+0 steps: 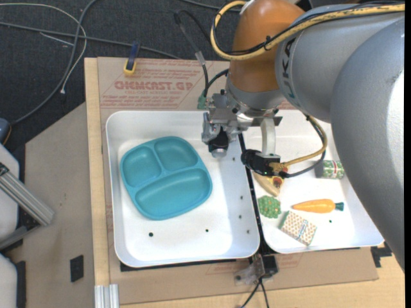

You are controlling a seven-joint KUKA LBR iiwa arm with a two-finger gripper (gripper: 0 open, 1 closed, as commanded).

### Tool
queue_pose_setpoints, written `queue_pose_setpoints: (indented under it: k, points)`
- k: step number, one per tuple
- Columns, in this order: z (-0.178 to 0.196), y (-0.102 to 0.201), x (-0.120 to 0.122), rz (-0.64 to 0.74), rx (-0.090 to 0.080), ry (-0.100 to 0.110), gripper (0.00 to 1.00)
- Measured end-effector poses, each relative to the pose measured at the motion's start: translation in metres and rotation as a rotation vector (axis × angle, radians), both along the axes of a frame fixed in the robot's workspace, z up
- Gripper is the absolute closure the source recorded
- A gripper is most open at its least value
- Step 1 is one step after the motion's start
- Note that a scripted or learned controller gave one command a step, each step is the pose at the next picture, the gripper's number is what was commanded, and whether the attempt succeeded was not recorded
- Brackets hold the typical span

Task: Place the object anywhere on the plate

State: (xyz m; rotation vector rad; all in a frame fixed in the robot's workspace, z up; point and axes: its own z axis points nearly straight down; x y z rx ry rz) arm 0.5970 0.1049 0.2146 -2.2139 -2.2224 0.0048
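Lying in the left bin [122, 236], the teal plate [167, 176] sits flat with its three moulded compartments showing: two small ones toward the far edge and one long one nearer the camera. Its rounded corners are turned slightly askew to the bin walls, and nothing rests on it. The loose objects are all in the right bin [359, 236]: a green bumpy piece [269, 206] just beside the divider, a checkered block [298, 227] near the front wall, an orange carrot [316, 205] with a green tip lying on its side, a small green-and-white can [332, 169] further back, and a yellowish wedge [272, 183] partly under the arm's cabling.

Above them, the arm [347, 63] reaches in from the right, its grey body large in the foreground and its orange band [263, 37] above the wrist. The gripper [217, 141] hangs over the far right corner of the left bin, just beyond the plate's edge and near the divider. Whether its jaws are apart or together I cannot tell from this angle, and no object is seen between them.
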Motion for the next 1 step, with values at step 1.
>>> queue_pose_setpoints:
  k: [1]
  points:
    - [0.0010, -0.0017, 0.0007, -0.003, 0.000, -0.002, 0.00]
